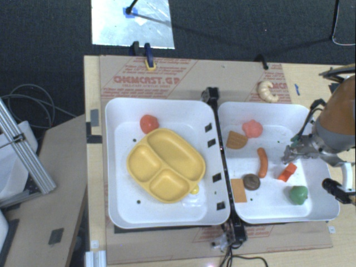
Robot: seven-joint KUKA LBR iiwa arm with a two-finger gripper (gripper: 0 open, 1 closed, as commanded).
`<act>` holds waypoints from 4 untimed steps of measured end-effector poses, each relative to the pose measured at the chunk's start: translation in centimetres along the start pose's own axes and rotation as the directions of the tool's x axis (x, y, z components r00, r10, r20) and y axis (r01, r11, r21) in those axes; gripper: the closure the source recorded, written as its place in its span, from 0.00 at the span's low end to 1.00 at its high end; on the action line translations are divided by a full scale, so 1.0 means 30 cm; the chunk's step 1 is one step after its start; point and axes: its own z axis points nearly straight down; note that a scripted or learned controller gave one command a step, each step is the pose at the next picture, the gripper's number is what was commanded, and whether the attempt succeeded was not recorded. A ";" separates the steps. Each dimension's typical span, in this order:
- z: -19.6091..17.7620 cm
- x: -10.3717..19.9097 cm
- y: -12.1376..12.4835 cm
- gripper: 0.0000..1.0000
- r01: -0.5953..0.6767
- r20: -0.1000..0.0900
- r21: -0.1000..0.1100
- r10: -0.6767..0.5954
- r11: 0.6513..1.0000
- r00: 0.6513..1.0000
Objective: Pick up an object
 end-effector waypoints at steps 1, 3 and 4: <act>0.001 0.000 0.000 0.00 0.000 0.000 0.000 0.000 1.000 1.000; 0.000 0.000 -0.060 1.00 0.000 0.000 0.000 0.000 1.000 1.000; 0.002 0.000 -0.061 0.00 0.000 0.000 0.001 0.000 1.000 1.000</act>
